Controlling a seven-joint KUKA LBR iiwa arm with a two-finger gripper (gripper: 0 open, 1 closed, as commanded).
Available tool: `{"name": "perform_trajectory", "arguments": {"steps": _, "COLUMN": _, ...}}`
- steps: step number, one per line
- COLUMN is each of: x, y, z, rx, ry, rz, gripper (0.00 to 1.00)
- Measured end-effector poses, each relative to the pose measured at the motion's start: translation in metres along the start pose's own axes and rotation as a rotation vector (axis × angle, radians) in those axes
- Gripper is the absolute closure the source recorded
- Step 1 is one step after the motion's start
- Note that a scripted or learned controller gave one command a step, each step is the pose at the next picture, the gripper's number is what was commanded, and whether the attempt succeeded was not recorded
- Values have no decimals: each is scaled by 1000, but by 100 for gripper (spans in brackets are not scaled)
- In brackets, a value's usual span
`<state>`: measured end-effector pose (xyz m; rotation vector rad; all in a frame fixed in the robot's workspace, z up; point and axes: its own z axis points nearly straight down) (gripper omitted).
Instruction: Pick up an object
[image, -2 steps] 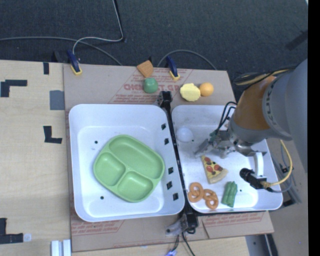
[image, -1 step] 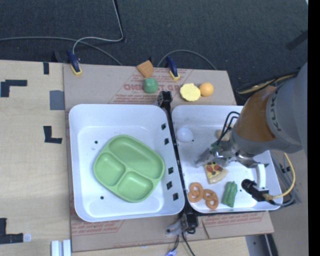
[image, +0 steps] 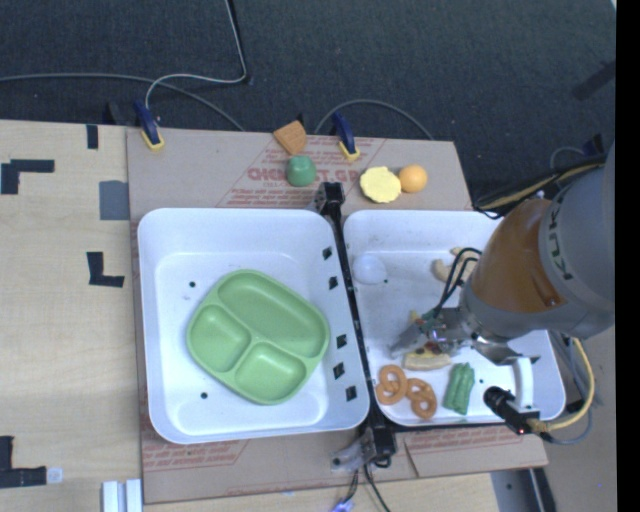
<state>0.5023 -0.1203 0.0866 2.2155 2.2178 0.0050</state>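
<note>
Hovering low in the right bin (image: 520, 225), near its front edge, the gripper (image: 432, 335) sits over a pale food piece (image: 428, 360); we cannot tell its state. Pretzels (image: 405, 390) and a green piece (image: 459, 388) crowd close, so a descent could nudge them or pinch two.

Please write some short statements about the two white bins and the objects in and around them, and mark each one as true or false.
1. The green divided plastic plate lies in the left white bin. True.
2. The two brown pretzel-shaped pieces lie on that plate. False: they lie in the right white bin, near its front edge.
3. The green ridged block lies beside the pretzel pieces. True.
4. The small orange ball lies inside the right bin. False: it rests on the cardboard behind the bin, next to a yellow round piece.
5. The gripper is over the left bin. False: over the right.
</note>
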Motion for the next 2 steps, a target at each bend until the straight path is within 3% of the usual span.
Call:
{"name": "perform_trajectory", "arguments": {"steps": 1, "x": 0, "y": 0, "z": -9, "rx": 1, "ry": 0, "rz": 1, "gripper": 100}}
{"name": "perform_trajectory", "arguments": {"steps": 2, "x": 69, "y": 58, "z": -98, "rx": 7, "ry": 3, "rz": -1, "gripper": 100}}
